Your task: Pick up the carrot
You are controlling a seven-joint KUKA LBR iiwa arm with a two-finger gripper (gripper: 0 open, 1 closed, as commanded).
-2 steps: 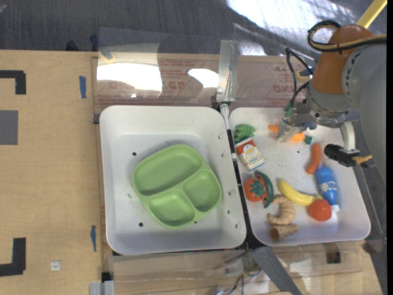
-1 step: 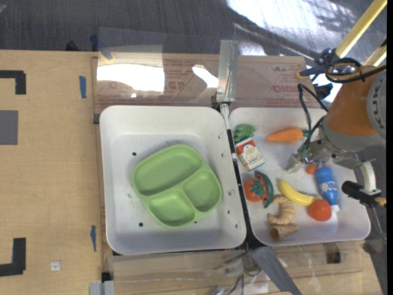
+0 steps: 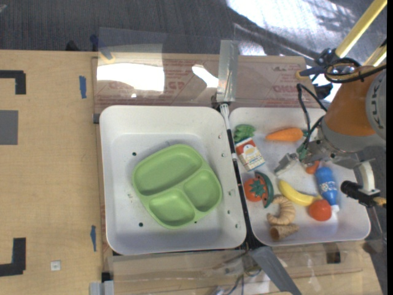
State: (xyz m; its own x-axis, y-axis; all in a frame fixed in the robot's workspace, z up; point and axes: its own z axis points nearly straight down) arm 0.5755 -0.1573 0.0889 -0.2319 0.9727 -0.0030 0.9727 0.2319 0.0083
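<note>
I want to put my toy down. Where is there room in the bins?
The left bin has bare white floor all around the green divided plate. The right bin is crowded: carrot, banana, croissant, bottle and the gripper.

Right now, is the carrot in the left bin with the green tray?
No. The carrot lies in the right bin near its back edge, while the green tray sits in the left bin.
</note>
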